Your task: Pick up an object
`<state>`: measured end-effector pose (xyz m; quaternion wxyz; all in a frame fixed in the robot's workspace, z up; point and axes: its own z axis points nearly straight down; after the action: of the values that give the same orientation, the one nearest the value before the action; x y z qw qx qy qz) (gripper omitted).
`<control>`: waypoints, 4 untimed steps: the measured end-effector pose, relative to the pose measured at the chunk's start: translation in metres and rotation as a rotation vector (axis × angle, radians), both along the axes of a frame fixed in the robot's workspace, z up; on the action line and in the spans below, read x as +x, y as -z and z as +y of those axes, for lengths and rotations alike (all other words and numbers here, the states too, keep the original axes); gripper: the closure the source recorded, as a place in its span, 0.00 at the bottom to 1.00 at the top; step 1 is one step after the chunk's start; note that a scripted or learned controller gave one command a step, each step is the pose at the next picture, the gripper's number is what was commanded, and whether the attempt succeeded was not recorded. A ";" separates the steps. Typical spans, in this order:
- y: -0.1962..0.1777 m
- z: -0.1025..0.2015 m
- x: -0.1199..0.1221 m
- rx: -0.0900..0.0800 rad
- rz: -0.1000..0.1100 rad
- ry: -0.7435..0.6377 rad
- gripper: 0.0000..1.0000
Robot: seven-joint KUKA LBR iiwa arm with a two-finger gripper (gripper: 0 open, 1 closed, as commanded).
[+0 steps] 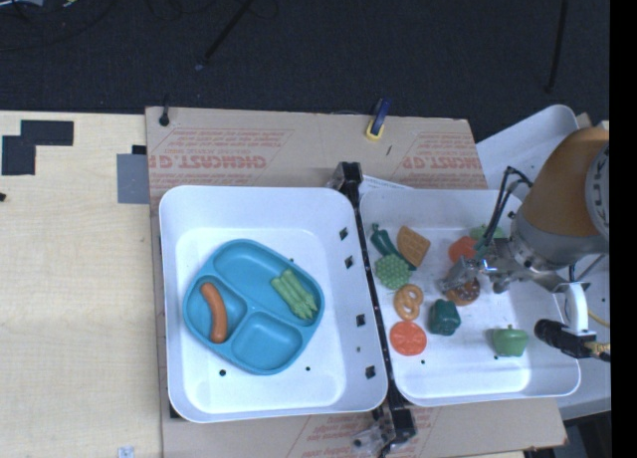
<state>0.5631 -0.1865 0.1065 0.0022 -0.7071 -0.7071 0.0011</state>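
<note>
Two shallow white bins sit side by side on a cardboard sheet, seen from above at a slant. The left bin (184,247) holds a blue divided plate (252,305). In the plate's left compartment lies an orange toy sausage (214,311), its long axis running roughly top to bottom of the view. In the upper right compartment lies a bunch of green bean pods (297,293), angled from upper left to lower right.

The right bin (468,381) holds a scatter of small toy foods. Near its left wall are a dark green piece (382,242), a tan wedge (413,246), and a bumpy light green piece (392,271). Below these sit a pretzel (408,300) and a flat red-orange disc (407,339). A dark teal piece (444,318) lies just right of the pretzel. A green pepper-like piece (510,342) rests toward the bin's lower right, well apart from the rest. A red-orange piece (461,249) lies near the upper middle.

The arm enters from the right, its orange band above the wrist, bent down over the right bin. The gripper (464,280) is low in the bin, just over a brown round piece (463,294), between the red-orange piece and the teal piece. Whether the claw is open, closed or gripping anything cannot be made out.
</note>
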 end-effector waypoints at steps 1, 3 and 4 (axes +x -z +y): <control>0.020 0.002 0.000 0.000 0.000 0.001 0.00; -0.036 -0.001 -0.007 -0.002 -0.006 0.008 1.00; -0.095 0.003 -0.001 -0.002 -0.006 0.000 1.00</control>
<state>0.5625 -0.1835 0.2016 -0.0005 -0.7072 -0.7071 -0.0005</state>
